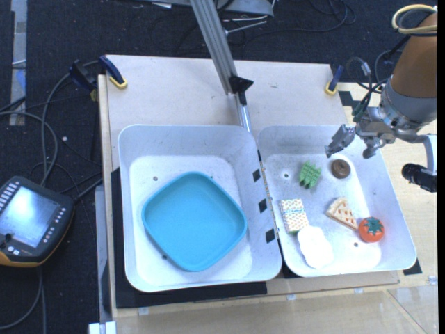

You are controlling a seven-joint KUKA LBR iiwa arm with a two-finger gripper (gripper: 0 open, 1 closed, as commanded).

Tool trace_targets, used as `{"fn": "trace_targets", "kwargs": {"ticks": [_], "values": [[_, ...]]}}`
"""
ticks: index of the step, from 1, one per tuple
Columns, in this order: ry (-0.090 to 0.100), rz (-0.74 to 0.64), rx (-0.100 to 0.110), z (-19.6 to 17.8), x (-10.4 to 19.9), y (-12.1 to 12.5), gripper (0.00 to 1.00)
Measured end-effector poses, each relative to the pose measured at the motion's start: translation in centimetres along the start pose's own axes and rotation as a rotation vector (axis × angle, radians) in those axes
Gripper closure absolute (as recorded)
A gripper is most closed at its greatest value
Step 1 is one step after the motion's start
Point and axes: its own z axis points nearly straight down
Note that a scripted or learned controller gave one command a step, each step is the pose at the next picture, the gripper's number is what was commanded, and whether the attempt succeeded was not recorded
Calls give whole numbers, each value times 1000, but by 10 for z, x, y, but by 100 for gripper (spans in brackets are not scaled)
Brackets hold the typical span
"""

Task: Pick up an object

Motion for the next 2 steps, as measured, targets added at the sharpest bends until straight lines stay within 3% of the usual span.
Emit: {"fn": "trace_targets", "kwargs": {"ticks": [1, 2], "values": [[1, 0, 4, 50, -4, 6, 0], [1, 0, 4, 109, -1, -5, 0]]}}
